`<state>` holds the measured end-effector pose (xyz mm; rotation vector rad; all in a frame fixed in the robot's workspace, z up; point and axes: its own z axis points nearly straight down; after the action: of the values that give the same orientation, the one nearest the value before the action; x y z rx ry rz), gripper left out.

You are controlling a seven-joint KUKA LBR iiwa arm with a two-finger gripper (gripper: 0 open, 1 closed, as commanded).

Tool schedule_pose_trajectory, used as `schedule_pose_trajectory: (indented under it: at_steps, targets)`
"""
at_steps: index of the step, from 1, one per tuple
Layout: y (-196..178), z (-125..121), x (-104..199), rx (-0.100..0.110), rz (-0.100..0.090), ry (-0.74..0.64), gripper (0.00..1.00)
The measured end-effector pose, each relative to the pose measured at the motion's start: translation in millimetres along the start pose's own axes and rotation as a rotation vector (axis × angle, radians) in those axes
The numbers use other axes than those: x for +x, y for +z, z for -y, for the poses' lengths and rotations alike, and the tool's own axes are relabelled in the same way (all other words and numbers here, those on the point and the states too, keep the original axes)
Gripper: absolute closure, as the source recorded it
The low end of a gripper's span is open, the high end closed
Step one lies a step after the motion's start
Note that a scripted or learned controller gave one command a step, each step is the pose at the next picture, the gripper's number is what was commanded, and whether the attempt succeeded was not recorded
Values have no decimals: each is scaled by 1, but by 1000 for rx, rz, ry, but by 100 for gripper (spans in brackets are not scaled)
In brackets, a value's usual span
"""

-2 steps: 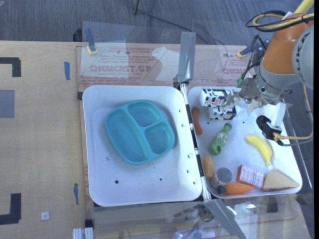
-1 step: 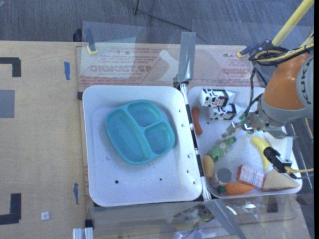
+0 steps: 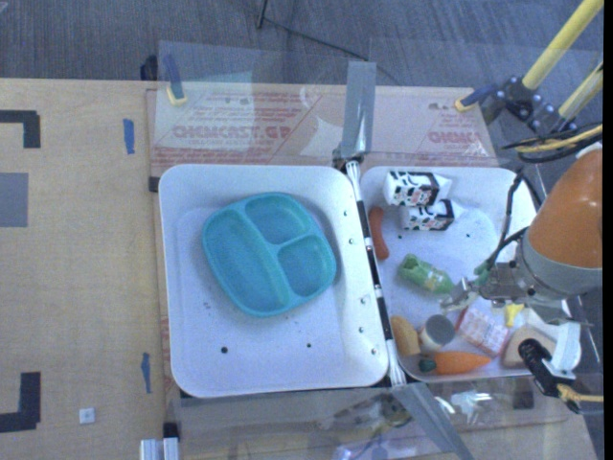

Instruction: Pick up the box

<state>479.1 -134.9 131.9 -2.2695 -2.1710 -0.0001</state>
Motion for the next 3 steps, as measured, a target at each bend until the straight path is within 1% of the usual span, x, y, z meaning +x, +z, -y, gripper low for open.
schedule_pose_trajectory:
  at_steps: [1, 2, 3]
  targets:
    - [-10, 0, 0, -2, 1, 2, 100]
    - [-10, 0, 0, -1, 1, 2, 0]
    - [41, -5, -1, -15, 3, -133, 0]
